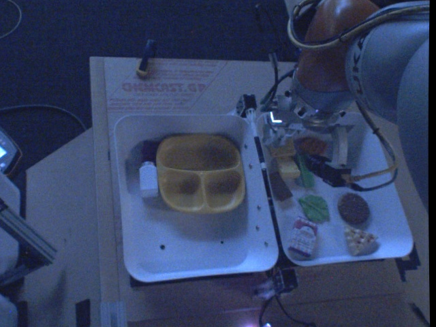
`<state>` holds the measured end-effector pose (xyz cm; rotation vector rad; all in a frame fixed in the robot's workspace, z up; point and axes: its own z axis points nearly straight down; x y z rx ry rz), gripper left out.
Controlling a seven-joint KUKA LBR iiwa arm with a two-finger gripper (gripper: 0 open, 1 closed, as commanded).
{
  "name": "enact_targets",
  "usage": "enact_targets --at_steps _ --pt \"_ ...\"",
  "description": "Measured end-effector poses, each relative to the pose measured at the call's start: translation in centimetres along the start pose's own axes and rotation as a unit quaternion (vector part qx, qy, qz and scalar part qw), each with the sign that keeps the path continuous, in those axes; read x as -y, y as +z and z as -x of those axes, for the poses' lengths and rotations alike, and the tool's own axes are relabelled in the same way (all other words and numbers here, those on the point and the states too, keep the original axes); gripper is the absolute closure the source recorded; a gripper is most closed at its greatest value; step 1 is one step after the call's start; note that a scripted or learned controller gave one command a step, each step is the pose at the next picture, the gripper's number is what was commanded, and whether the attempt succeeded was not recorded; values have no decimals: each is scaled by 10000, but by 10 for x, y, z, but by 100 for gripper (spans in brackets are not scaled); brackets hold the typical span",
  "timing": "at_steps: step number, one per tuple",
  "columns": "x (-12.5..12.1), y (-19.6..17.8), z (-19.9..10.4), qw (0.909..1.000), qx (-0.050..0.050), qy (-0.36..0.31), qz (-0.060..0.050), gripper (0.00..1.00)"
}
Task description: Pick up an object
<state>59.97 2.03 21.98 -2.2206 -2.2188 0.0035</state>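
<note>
My gripper (308, 144) reaches down into the back of the right bin (392, 213), under the orange wrist band. Right below and around it lie a yellow block (288, 169), a brown bar (279, 186) and a green stick (305, 177). Nearer the front lie a green leaf-shaped piece (315, 207), a round brown cookie (353, 209), a red and white packet (304, 236) and a pizza slice (360, 240). The scene is dim, and the wrist hides the fingers from above.
The left bin (129, 251) holds a yellow divided plate (199, 173) with a small white bottle (148, 179) against its left side. Black cables (334, 174) trail from the wrist over the right bin. The large grey arm covers the upper right.
</note>
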Motion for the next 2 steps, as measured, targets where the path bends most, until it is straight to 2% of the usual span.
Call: enact_targets --at_steps 1,2 --pt "-10 -15 0 10000 1 -10 36 100" --pt "1 -3 -4 10000 1 -2 -7 100"
